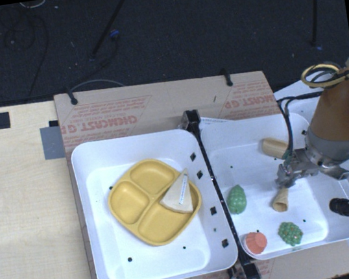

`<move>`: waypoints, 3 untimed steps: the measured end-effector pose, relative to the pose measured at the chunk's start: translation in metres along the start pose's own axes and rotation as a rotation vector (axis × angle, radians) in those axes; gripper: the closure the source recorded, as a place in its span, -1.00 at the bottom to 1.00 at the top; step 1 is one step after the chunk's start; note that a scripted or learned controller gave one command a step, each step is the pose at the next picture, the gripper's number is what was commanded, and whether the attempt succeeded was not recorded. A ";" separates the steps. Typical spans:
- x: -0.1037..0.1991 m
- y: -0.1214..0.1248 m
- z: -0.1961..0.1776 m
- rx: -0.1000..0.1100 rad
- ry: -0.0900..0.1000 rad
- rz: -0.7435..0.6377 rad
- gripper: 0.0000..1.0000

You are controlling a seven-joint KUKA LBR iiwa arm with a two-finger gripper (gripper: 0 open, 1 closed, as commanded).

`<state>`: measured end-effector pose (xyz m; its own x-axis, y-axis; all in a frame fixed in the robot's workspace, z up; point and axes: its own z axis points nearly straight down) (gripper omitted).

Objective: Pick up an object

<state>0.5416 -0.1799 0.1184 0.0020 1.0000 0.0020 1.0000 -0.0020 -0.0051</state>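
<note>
you're looking down on two white bins side by side. the left bin [96,181] holds a yellow divided plate [146,202] with three compartments, and a pale wedge-shaped piece [179,194] lies across its right side, its point toward the top.

the right bin [246,137] is where the arm [336,123] reaches in from your right, grey with an orange band showing above the wrist. the gripper [289,173] sits low over the middle of that bin. it's small and dark here, and you cannot tell how the jaws stand or whether anything is between them.

the loose things around it: a tan cylinder [273,147], short and lying on its side, just up and left of the gripper. a tan cone-like piece [280,200], narrow and tilted, just below the gripper; whether they touch is not clear. a smooth green oval object [236,199] near the divider between the bins. a bumpy green object [290,233], rounder and rough-textured, near the front wall. a round orange-red object [256,242] beside it to the left, close to the front left corner of the right bin.
</note>
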 end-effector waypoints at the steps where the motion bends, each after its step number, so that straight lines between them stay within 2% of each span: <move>1: -0.011 0.002 -0.050 -0.008 -0.003 0.001 1.00; 3: -0.001 0.003 -0.155 -0.009 -0.003 -0.005 1.00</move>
<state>0.5456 -0.1812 0.2735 -0.0029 1.0000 -0.0010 1.0000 0.0030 0.0040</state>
